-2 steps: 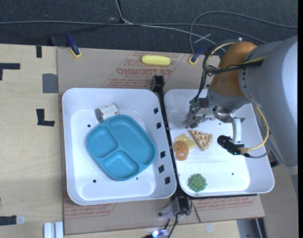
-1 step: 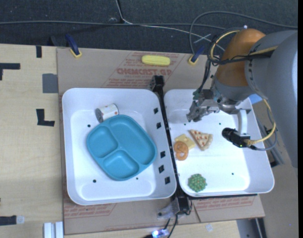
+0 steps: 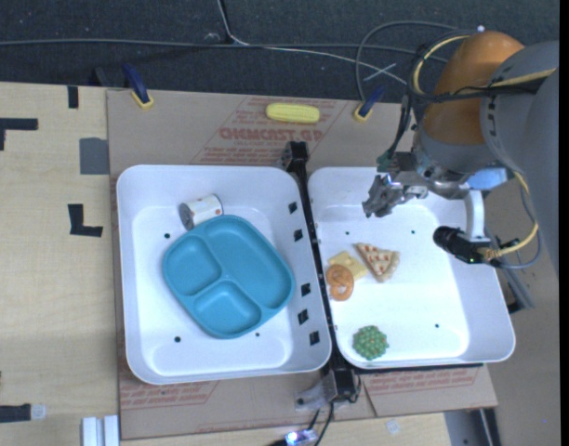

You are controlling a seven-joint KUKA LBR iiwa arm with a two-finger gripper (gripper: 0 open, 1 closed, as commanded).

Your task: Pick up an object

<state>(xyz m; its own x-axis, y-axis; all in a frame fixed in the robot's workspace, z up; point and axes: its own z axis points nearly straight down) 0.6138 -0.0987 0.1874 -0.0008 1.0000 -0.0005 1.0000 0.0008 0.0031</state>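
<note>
green broccoli (image 3: pixel 370 341), waffle wedge (image 3: pixel 377 260), right bin (image 3: pixel 484 328)

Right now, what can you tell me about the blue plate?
The blue plate is a rounded, smooth tray that looks like plastic, split by raised ridges into three sections: two smaller ones and one larger. It lies flat, turned at an angle, on the floor of the left bin, filling much of its middle. A small white can lies on its side just by the plate's upper left edge, close to touching it.
</note>
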